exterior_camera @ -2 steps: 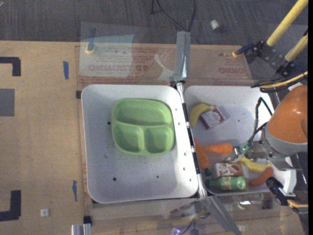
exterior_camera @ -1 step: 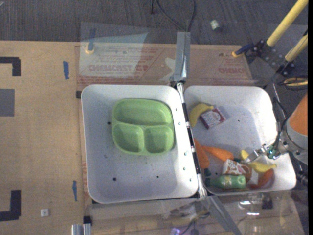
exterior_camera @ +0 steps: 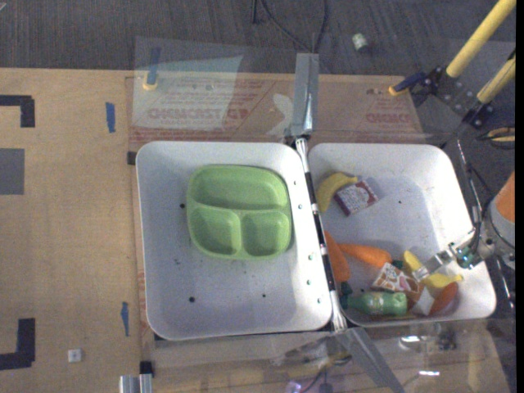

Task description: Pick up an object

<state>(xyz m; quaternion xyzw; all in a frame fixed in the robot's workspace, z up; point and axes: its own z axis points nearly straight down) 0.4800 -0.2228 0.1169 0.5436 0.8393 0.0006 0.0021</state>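
One green bottle (exterior_camera: 378, 303), two carrots (exterior_camera: 366, 255), one green tray (exterior_camera: 240, 211)

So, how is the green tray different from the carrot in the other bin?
The green tray is broad, flat and split into three compartments; the carrot is slim, tapered and orange. The tray lies alone in the left bin, while the carrot lies among other toy foods in the right bin. Both rest flat on a bin floor.

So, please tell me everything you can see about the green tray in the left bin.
The green tray is a light green, plastic-looking plate with rounded corners and three compartments: one wide one at the far side, two smaller ones at the near side. It lies flat, right side up, in the far middle of the left bin, touching only the bin floor.
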